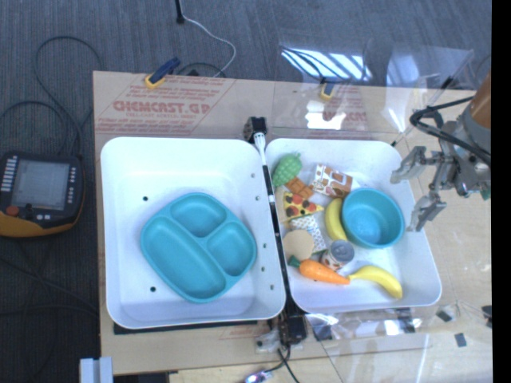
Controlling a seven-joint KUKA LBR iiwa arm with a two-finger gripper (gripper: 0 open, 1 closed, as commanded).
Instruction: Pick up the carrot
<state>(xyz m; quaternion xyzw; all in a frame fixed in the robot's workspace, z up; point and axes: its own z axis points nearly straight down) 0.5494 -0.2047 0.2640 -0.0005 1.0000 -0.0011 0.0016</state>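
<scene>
Gripper, fingers seemingly spread, hangs over the right bin rim; the tapered orange carrot lies near that bin's front wall, on a cardboard-topped bench above dark carpet

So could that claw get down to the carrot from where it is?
Probably yes. The carrot lies uncovered near the front of the right bin, nothing on top. It is hemmed in though: a banana and a small can sit close by. The gripper hangs open over the bin's right edge.
</scene>
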